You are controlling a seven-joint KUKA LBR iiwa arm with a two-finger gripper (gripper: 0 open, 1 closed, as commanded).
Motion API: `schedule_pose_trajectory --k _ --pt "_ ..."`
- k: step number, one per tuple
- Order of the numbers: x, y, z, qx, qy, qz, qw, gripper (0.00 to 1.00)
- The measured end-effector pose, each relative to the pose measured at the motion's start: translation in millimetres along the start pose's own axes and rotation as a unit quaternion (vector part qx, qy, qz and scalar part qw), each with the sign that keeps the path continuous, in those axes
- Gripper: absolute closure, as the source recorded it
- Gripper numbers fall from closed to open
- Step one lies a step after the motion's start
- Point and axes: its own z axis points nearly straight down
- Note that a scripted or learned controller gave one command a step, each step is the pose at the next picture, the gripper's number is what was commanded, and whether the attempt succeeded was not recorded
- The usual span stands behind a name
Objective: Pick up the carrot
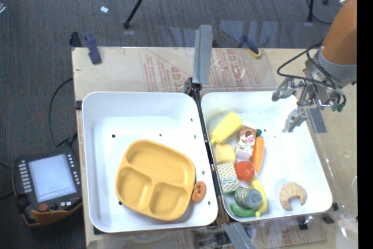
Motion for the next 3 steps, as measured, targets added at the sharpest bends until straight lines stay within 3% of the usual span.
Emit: schedule_pose_trajectory --k 1,2,3 --pt "-6.9 -9.9 117.0 0.0 0.0 -0.043 0.9991 0.0" --pt "35.3 9.5 129.9 0.0 0.0 -0.009 1.0 0.0" --pt "88.0 51.5 130.3 0.0 0.001 0.048 0.9988 0.0"
